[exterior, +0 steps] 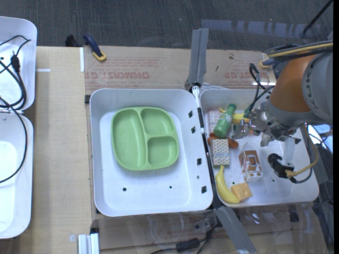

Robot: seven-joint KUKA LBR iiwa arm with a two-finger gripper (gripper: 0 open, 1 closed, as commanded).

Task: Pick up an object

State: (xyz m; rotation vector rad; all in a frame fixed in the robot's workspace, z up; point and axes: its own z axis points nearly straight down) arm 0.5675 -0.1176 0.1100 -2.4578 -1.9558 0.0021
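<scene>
Sitting in the left bin (103, 142), a smooth three-compartment green plate (145, 138).

Robotics lab, by the looks: grey-and-orange arm (299, 83) at frame right over a wood bench (58, 142) w/ two white bins (100, 157), loose black cables (13, 78) at left edge, dark carpet (132, 9) along top.

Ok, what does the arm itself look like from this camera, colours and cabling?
The arm has rounded grey housings with a broad orange band above the wrist. Dark cables run along it, and a yellowish cable loops below. The gripper end is metallic grey with small dark parts.
</scene>
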